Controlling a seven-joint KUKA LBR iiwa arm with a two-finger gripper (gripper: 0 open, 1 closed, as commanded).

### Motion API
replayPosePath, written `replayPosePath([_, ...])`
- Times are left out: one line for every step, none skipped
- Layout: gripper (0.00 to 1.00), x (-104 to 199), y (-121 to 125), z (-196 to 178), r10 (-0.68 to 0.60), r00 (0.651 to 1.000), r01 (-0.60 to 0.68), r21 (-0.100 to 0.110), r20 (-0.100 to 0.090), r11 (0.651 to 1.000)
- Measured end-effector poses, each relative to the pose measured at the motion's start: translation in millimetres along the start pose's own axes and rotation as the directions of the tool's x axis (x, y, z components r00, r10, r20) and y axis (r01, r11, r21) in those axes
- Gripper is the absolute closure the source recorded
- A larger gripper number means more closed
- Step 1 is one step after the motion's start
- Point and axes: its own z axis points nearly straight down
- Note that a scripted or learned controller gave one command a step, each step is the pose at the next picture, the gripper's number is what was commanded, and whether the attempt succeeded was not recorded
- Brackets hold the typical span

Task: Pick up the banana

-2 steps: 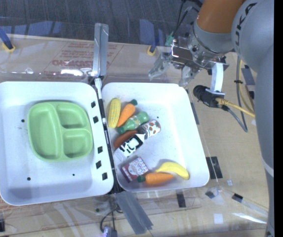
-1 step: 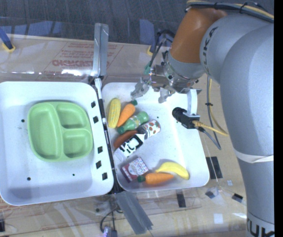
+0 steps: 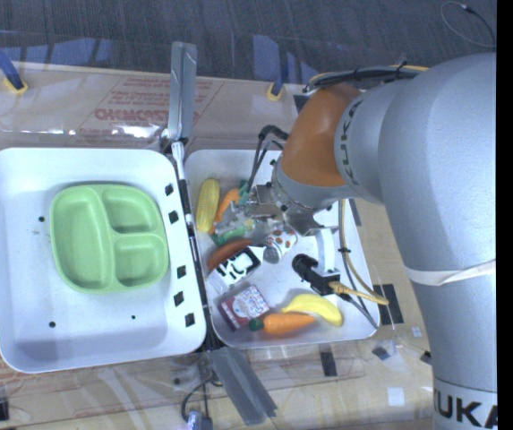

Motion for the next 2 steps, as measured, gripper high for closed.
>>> replayPosePath([0.0,-18,-102,-50,-0.134,0.991,0.134,0.003,-0.001,0.991])
replayPosePath([0.0,-82,-109,-4,-0.155,0.988,0.155,0.005,-0.002,0.988])
